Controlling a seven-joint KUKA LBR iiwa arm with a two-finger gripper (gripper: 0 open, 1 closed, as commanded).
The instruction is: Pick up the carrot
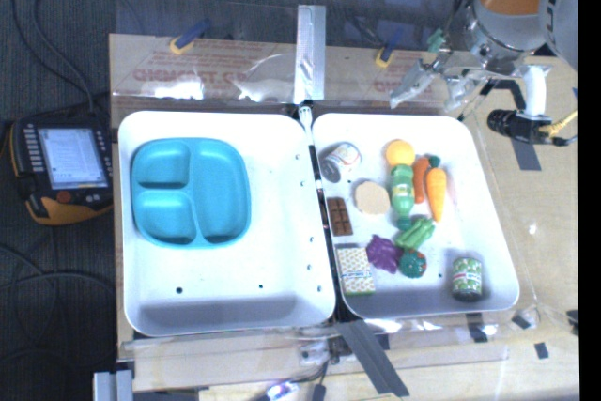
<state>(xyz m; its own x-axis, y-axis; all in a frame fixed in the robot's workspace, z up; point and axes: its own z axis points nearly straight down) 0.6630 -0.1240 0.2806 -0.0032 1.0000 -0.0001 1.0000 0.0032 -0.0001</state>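
We see the carrot (pixel 437 186) lying in the right bin (pixel 488 202), toward its three o'clock side, orange with a green top pointing to twelve o'clock. Just beside it at nine o'clock stands a green bottle (pixel 402 186), with a yellow lemon (pixel 399 151) above that. A round biscuit (pixel 372 197) sits nearer the bin's middle, a tin can (pixel 339 161) at its eleven o'clock, and a green jar (pixel 467 278) at five o'clock. The left bin (pixel 272 277) holds a blue divided plate (pixel 190 191). The gripper (pixel 441 80) hangs above the surface beyond the right bin's twelve o'clock rim, well apart from the carrot. We cannot tell how far the jaws are parted; nothing shows between them.
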